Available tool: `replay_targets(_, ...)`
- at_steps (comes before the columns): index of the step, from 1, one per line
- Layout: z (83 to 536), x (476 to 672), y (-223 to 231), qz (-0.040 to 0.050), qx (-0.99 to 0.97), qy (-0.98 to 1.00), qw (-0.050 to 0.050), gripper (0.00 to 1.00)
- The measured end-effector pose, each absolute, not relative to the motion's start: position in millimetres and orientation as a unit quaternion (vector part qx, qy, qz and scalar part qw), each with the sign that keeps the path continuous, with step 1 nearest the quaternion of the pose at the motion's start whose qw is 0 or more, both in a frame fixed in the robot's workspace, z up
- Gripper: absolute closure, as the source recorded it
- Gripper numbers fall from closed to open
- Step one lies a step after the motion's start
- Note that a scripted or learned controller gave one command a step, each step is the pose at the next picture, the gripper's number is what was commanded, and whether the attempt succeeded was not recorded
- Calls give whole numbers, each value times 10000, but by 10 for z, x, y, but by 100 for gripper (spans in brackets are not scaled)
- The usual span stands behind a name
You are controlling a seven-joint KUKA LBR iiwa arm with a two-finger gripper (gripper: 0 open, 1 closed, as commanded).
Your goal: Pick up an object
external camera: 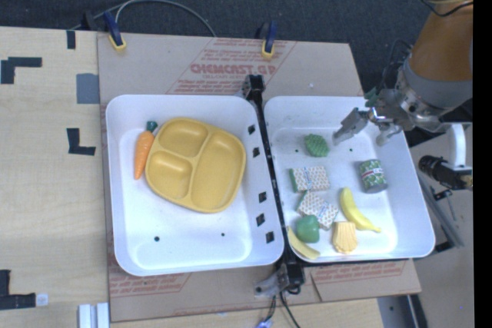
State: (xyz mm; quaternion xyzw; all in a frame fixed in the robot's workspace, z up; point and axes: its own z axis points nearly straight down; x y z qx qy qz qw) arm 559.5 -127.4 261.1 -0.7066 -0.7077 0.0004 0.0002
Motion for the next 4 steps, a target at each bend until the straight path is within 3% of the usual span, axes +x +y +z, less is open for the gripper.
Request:
replay_targets(1,1328,5080,-1706,14,-7072,-7070,20,0)
replay_targets(2,893,5007,-1576,-37,-7065,-7077,-27,0)
replay_targets(3,990,5017,-1559,-50,-7060,-7082,-22,100)
replay_targets(4,1845,5621,-574,-5,-7059,-7083,4,100)
